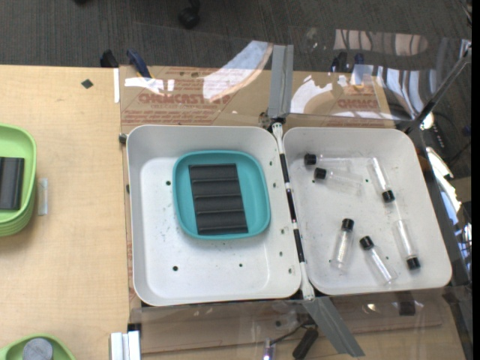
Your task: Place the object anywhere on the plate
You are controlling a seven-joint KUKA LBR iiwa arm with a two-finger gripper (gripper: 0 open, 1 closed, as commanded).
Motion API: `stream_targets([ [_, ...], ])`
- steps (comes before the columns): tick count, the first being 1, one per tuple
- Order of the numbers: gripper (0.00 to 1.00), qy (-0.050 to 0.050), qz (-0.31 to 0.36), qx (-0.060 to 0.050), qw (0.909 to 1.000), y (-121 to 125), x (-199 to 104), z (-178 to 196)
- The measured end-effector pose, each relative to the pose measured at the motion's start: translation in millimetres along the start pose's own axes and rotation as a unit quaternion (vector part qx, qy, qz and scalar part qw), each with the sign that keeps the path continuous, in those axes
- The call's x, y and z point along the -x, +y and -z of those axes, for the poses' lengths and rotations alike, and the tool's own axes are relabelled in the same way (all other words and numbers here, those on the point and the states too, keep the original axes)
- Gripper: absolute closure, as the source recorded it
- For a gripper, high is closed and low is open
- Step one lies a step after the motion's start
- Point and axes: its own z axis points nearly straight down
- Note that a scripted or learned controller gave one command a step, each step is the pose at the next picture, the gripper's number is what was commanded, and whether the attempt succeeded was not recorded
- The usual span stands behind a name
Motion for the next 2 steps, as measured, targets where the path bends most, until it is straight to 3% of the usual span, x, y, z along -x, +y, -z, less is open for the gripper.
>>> stream_targets([
  [2,0.0,0.0,0.0,0.0,1.0,-0.1,-0.3,-0.1],
])
